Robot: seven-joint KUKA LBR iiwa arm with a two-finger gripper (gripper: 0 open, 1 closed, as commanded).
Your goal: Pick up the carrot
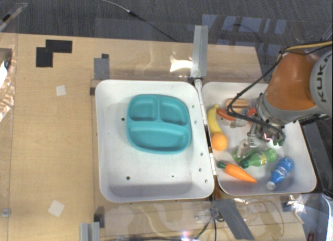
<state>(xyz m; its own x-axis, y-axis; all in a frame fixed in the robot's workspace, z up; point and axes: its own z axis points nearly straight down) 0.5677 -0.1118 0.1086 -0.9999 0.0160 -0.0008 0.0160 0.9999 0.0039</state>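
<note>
The carrot (238,172), orange with a green stub at its left end, lies near the front of the right bin (299,182). My gripper (253,142) hangs over the middle of that bin, above and slightly right of the carrot, just over a green bottle (258,157). Nothing shows between the fingers and the carrot lies apart from them. The orange wrist band and grey arm cover the bin's back right part.
In the right bin also lie a yellow banana (213,119), an orange fruit (219,142), a blue bottle (281,171) and a red item (227,114) behind the gripper. A teal divided plate (157,124) sits in the left bin (112,177).
</note>
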